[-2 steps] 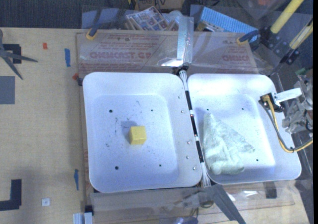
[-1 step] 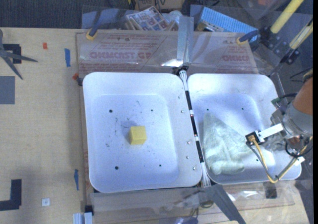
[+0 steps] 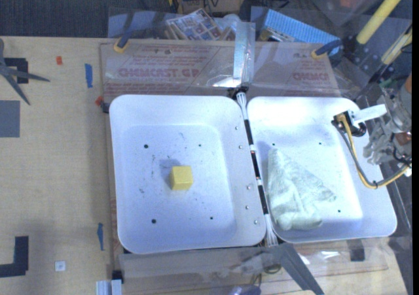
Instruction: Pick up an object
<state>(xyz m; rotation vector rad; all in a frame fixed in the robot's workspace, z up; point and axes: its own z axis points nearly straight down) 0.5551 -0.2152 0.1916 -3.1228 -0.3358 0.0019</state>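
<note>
- While my arm waited at the right edge of the bench, my gripper (image 3: 386, 140) sat over the outer rim of the right bin (image 3: 308, 114); whether it was released or clenched I could not tell, and nothing was visibly grasped.
- Candidate one was the yellow block (image 3: 181, 177), which lay near the middle of the left bin (image 3: 131, 156), apart from every wall and with free floor on all sides.
- I judged the block light, stiff and flat-sided, probably foam or wood; a squeeze across two opposite faces, from straight above, should have held it without slip.
- Candidate two was the pale crumpled cloth (image 3: 293, 192), which lay in the right bin against the wall it shares with the left bin, reaching toward the near corner.
- I judged the cloth soft, limp and light; a pinch on a raised fold near its middle seemed best, since its edge against the wall left little room for a finger.
- A yellow cable (image 3: 359, 163) hung looped beside my wrist, above the right bin's far side.
</note>
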